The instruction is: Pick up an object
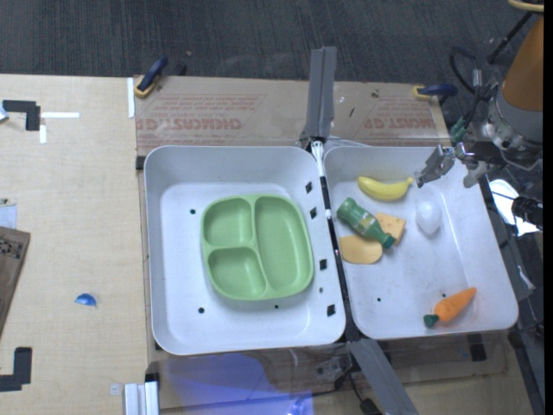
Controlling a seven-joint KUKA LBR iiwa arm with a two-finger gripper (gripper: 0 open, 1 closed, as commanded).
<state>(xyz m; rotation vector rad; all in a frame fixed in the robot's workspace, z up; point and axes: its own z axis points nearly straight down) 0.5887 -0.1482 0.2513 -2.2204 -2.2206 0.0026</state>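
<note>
At right of frame, I see the gripper (448,164) over the right bin's (484,318) upper edge, jaws apart on nothing. Beside it lie a banana (385,188), egg (429,217), bottle (364,221), and lower right a carrot (451,307). Left bin (168,318): green plate (257,247).

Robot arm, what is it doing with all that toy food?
The robot arm's gripper hangs over the top edge of the right bin, close to a yellow banana. It holds nothing. In that bin there are also a green bottle, a white egg, orange slices and a carrot. The left bin has a green divided plate. Nothing has been picked up yet.
</note>
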